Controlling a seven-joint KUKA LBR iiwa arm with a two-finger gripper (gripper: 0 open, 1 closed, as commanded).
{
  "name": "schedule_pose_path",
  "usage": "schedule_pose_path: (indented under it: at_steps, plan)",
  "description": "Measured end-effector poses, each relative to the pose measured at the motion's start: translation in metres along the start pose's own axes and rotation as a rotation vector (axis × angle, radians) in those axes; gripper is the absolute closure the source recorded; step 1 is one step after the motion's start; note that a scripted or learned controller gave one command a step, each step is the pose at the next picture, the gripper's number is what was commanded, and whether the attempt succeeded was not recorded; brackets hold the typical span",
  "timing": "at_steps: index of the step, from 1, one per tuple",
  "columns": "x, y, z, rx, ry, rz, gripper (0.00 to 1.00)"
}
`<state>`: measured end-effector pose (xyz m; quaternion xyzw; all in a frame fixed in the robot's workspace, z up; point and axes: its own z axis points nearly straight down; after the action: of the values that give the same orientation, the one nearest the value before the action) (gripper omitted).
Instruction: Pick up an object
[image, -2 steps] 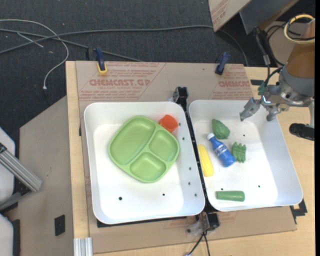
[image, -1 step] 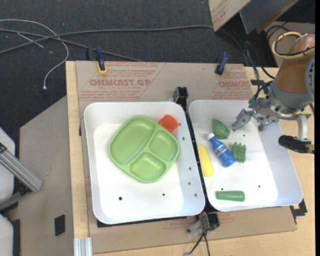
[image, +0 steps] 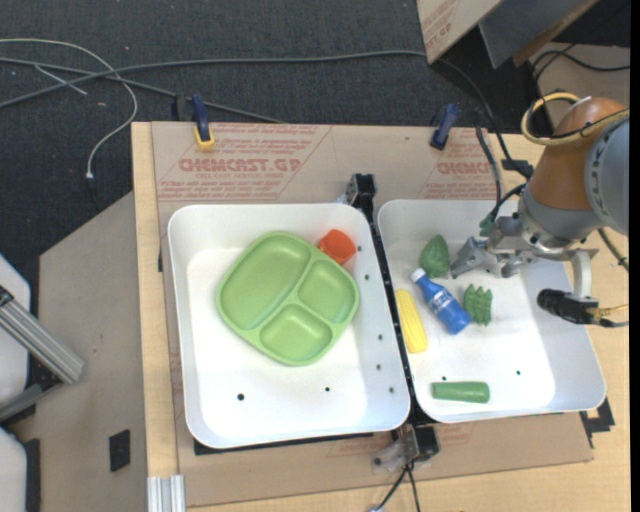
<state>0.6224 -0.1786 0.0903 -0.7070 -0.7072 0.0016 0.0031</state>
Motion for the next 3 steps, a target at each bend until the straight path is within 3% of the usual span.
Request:
schedule_pose_path:
  at_steps: [1, 3]
  plan:
    - [0.000, 0.002, -0.015, -0.008, -0.001, 0.000, 1.00]
    - [-0.005, -0.003, -0.128, -0.015, -0.005, 0.000, 1.00]
